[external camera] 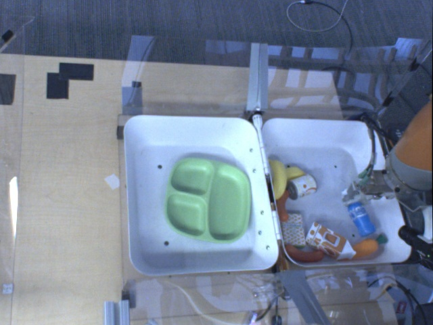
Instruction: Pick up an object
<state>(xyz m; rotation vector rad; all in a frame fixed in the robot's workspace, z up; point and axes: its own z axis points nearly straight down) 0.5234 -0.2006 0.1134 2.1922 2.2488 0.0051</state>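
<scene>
The right bin (pixel 325 137) holds several objects. A yellow banana (pixel 279 175) lies at its left wall beside a small can (pixel 304 185). A blue bottle (pixel 360 220) lies near the right wall, and an orange carrot (pixel 366 248) sits below it. Along the front of the bin are a printed carton (pixel 327 240), a red sausage (pixel 304 254) and a checkered piece (pixel 292 231). My gripper (pixel 360 189) hangs over the bin's right side, just above the bottle's top end. Nothing visibly hangs from it.
The left bin (pixel 145 202) carries a green divided plate (pixel 208 199). A metal post (pixel 256 80) stands behind the seam between the bins. Cables run along the right bin's far right rim (pixel 372 147). The arm's orange band (pixel 414 144) is at the right edge.
</scene>
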